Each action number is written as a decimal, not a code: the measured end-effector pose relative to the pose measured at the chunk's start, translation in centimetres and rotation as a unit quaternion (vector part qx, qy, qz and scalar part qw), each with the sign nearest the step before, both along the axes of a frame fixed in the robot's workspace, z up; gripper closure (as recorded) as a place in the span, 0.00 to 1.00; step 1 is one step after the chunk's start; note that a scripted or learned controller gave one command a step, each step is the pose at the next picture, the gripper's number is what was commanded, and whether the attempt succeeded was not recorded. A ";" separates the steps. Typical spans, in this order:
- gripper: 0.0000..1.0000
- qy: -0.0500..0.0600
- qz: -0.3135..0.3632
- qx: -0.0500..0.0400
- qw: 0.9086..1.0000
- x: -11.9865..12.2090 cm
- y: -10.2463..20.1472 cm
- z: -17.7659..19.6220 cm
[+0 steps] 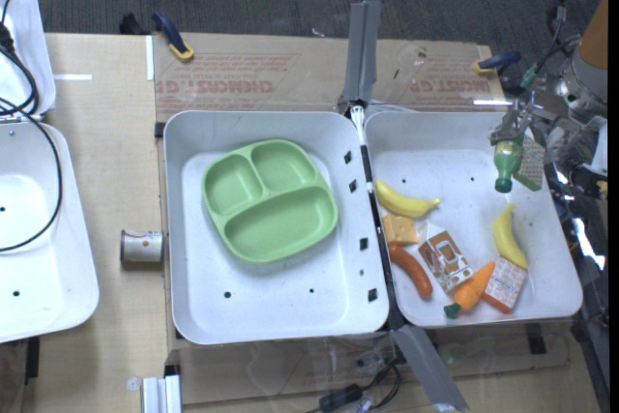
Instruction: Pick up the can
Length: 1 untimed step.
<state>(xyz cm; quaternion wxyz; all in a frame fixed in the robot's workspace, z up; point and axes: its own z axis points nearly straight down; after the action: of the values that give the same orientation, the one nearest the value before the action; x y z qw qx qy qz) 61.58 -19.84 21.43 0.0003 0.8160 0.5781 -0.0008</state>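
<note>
Can (142,247) lay on bench outside left bin (184,305) | gripper (522,123) gripped green bottle (505,165) over right bin (561,305), wrong object.

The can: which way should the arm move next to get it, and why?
Probably swing left across both bins. The can lies on its side on the bench just outside the left bin, by its left wall, while the gripper is far off over the right bin, by a green bottle.

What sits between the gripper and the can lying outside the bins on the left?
In the camera view, between the gripper and the can lie the bins' shared rims and the green divided plate.
</note>
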 end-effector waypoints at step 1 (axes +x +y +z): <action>1.00 0.000 0.063 0.000 0.998 4.4 -0.8 11.6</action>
<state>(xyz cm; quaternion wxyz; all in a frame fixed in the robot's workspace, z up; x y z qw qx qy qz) 65.94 -20.63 33.01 0.0001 0.7777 0.6286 -0.0011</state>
